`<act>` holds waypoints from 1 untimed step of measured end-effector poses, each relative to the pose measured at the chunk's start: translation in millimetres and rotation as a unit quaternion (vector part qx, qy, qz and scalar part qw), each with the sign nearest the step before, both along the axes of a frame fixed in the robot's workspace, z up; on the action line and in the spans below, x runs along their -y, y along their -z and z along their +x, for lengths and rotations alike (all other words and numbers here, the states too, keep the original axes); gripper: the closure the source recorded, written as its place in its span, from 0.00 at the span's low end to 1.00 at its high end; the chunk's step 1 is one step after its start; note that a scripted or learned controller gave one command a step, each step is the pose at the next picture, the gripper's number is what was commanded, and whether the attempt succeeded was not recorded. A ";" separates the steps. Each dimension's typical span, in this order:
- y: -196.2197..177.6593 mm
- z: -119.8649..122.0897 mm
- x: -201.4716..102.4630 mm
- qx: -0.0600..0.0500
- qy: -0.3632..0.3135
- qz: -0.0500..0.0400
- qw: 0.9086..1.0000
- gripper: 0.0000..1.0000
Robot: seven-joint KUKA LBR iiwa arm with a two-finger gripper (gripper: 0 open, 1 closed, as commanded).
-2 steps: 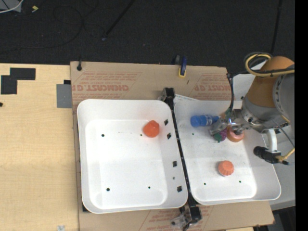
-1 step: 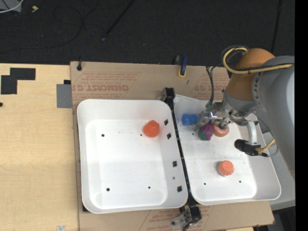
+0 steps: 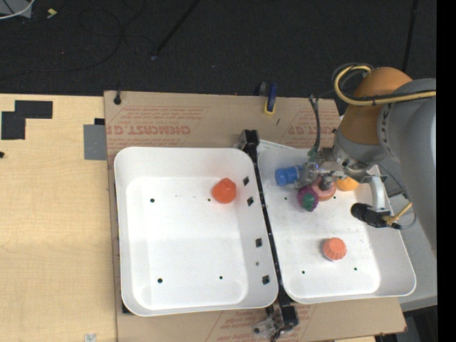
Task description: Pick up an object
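In the right bin (image 3: 388,276) my gripper (image 3: 318,175) hangs low over a cluster of small objects at the bin's far side. Right under it lies a purple and green piece (image 3: 309,198) with a red bit beside it. A blue cylinder (image 3: 286,176) lies just left of the gripper. A yellow-orange piece (image 3: 347,184) peeks out on its right. An orange ball-like object (image 3: 333,249) sits alone toward the front of this bin. Another orange object (image 3: 224,190) rests in the left bin (image 3: 135,276).
The grey arm with its orange band (image 3: 370,98) covers the right bin's far right corner. A black fitting with a cable (image 3: 370,213) hangs off the arm above the right bin. A black divider with clips (image 3: 258,219) separates the bins.
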State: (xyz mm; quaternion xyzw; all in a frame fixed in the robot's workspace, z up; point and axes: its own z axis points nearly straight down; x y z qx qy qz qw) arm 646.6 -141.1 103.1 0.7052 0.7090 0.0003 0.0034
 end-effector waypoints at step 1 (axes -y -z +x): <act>-88.9 -26.7 -80.8 -0.002 0.000 0.003 1.000 1.00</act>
